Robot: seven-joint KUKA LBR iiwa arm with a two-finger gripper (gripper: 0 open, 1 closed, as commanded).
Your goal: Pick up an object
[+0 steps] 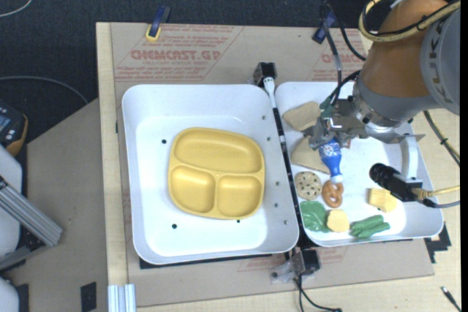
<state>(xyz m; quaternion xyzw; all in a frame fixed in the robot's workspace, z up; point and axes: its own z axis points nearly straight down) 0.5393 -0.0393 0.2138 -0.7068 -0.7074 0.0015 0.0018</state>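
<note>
Currently I see the gripper [330, 135] low in the right bin [424, 230], directly over a blue-and-white bottle [332, 157]. Grasp not confirmed. A yellow tray [216, 172] occupies the left bin [146, 113].

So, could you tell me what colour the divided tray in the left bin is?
Yellow; the divided tray shows best in the camera view.
</note>
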